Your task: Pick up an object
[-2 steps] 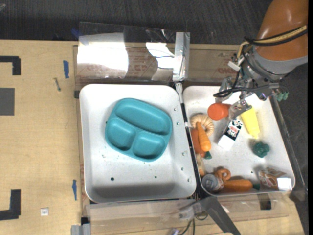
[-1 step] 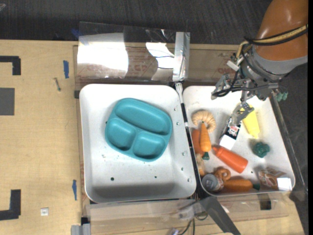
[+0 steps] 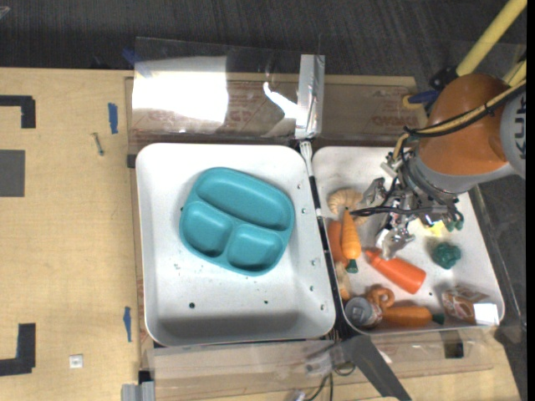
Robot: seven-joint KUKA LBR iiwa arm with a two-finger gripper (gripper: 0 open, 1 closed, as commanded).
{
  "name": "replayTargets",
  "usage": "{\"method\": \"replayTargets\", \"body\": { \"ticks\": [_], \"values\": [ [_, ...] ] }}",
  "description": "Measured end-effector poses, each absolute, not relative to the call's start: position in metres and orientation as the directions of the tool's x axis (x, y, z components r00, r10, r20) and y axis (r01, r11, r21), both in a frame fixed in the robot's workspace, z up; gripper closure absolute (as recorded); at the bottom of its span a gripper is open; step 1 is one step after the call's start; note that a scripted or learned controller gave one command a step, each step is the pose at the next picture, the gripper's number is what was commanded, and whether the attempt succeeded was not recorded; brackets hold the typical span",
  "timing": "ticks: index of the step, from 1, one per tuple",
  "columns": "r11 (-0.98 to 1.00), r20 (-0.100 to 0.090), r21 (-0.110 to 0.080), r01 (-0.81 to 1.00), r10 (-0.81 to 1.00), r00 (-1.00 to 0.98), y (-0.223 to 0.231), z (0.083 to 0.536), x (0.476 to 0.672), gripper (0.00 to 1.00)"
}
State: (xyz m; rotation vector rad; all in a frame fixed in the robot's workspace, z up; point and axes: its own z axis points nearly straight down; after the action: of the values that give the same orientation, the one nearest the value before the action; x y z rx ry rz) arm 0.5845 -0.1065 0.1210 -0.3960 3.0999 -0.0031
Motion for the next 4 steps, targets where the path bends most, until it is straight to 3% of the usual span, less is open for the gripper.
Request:
{"method": "replayTargets", "body": {
  "ticks": [1, 2, 3, 4],
  "values": [
    [0.966, -0.032, -0.012, -0.260, -0.260, -0.965, -0.106, 0.108, 0.571, 0.00],
    [0.963, -0.012, -0.003, -0.270, -0.270, -0.963, -0.107, 0.088, 0.513, 0.00],
    [0.996, -0.010, -0.001, -0.087, -0.087, -0.996, -0.133, 0.150, 0.628, 0.00],
    [0.999, -0.008, 0.001, 0.033, 0.033, -0.999, -0.162, 0.087, 0.602, 0.00]
  ]
}}
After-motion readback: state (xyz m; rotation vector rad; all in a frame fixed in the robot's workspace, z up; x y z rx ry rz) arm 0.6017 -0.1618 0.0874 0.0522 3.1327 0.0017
